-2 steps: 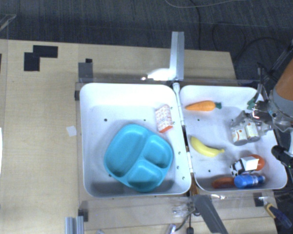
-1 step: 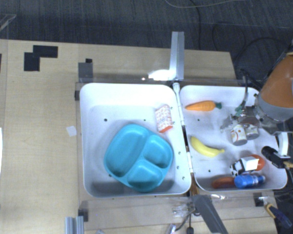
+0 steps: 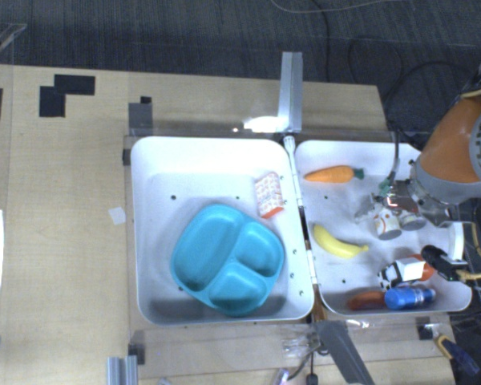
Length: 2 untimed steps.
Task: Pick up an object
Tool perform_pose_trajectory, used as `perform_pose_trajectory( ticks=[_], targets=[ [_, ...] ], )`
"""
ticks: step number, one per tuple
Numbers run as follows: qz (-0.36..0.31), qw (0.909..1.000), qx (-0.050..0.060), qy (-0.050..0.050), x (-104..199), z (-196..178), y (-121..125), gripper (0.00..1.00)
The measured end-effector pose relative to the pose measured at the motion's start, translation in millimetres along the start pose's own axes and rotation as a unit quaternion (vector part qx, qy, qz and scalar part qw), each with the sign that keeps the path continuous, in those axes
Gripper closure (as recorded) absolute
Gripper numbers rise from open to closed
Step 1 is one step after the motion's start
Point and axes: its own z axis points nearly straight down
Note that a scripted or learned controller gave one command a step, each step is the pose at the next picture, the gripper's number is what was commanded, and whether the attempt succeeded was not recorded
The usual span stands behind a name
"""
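Surface (image 3: pixel 56 239): light wood-look top, a few black marks at its far left. Dark carpet (image 3: pixel 144 14) behind it, with a thin cable (image 3: pixel 361 2) looping across the top of the view. Metal post (image 3: pixel 292 87) stands upright at the back, right where the two bins meet.

Left bin (image 3: pixel 148 215): blue divided plate (image 3: pixel 228 257) lying tilted in the near half, its lower edge close to the front wall. Small red-and-white packet (image 3: pixel 268 195) against the right wall, just beyond the plate.

Right bin (image 3: pixel 325 287): carrot (image 3: pixel 331 174) near the back wall, lying crosswise. Banana (image 3: pixel 338 243) mid-bin toward the left wall. Blue bottle (image 3: pixel 410 297) along the front wall with a dark reddish item (image 3: pixel 365 300) just left of it. Small white-black-orange toy (image 3: pixel 405 272) just behind the bottle.

Arm (image 3: pixel 457 147) comes in from the right; orange band over the bin's right edge. Hand (image 3: pixel 391 207) sits low in the right half of the right bin. Can't tell whether it's released or clenched: the tip is a clutter of metal and glare. A small whitish cup-like piece (image 3: pixel 387 224) sits right at the hand, touching or nearly so; can't tell whether it's a loose object or part of the hand.

Relative to hand: banana near, to its front-left. Carrot near, back-left. Toy and bottle toward the front wall, apart from it.
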Motion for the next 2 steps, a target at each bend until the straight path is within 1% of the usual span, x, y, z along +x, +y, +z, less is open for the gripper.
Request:
perform_pose_trajectory(
  ticks=[1,2],
  targets=[
    [0.002,1.0000,-0.003,-0.005,-6,-12,1,1.00],
    [0.000,1.0000,0.004,-0.008,52,-123,-24,1.00]
  ],
)
